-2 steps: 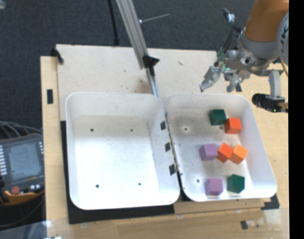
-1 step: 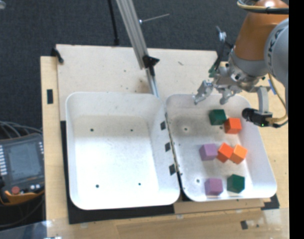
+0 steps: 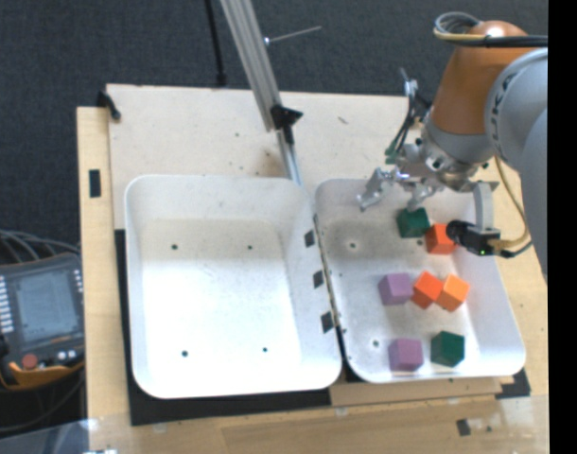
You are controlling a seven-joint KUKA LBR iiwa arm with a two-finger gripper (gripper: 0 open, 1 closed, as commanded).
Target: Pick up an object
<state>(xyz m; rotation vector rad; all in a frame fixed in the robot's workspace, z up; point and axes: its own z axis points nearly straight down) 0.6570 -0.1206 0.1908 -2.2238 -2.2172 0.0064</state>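
camera view: arm (image 3: pixel 478 83) comes in from the right, grey with the orange band, wrist over the far end of the right bin (image 3: pixel 340 206). gripper (image 3: pixel 394 189) hangs above that bin's far-left area, metal fingers (image 3: pixel 372 195) angled left and down. jaws: cannot tell if spread or pressed together, too small and cluttered at this slant. nothing visibly between them.

right bin holds all the blocks. dark green block (image 3: pixel 413 222) sits just below the gripper, near the fingers, contact unclear. orange-red block (image 3: pixel 440 238) just right of it, beside a black part (image 3: pixel 470 236) hanging off the wrist with a yellow cable. mid bin: purple block (image 3: pixel 395 288), then an orange block (image 3: pixel 427 290) touching a lighter orange block (image 3: pixel 452 292), the three in a rough row. near end: second purple block (image 3: pixel 406 354) and second green block (image 3: pixel 447 348) side by side, close to the near rim.

left bin (image 3: pixel 137 253) sits beside the right one, rims touching along the middle. both rest on a pale wooden counter (image 3: pixel 184 126). a slanted aluminium post (image 3: pixel 251 55) runs from the top edge down to the gap between the bins, with a black clamp partway down. a teach pendant (image 3: pixel 38 310) with a screen sits off the counter at far left, on dark floor.
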